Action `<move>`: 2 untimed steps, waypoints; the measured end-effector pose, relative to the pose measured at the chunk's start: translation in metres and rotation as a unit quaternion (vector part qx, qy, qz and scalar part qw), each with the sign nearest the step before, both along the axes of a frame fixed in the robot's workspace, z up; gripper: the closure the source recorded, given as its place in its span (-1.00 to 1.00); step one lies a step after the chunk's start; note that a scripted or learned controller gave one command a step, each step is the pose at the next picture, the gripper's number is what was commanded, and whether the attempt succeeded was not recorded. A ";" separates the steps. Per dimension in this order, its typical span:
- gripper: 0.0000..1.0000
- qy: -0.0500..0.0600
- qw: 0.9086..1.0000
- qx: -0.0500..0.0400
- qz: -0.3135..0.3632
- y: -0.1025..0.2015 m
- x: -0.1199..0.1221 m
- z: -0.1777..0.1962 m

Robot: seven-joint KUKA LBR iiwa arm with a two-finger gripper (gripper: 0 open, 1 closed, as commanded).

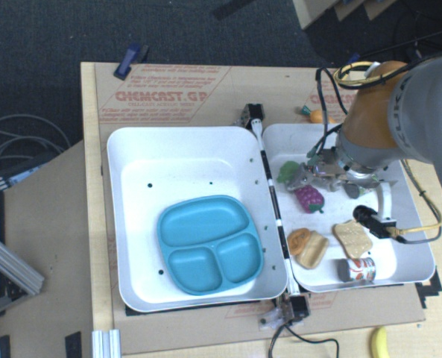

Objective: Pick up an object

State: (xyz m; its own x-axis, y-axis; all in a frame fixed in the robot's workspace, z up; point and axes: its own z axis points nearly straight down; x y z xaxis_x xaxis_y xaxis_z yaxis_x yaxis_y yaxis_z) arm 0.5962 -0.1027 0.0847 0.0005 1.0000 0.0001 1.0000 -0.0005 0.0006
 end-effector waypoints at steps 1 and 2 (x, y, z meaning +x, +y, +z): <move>-1.00 0.002 1.000 0.000 0.000 0.005 -0.062 -0.001; -1.00 0.000 1.000 0.000 0.000 0.010 -0.041 0.000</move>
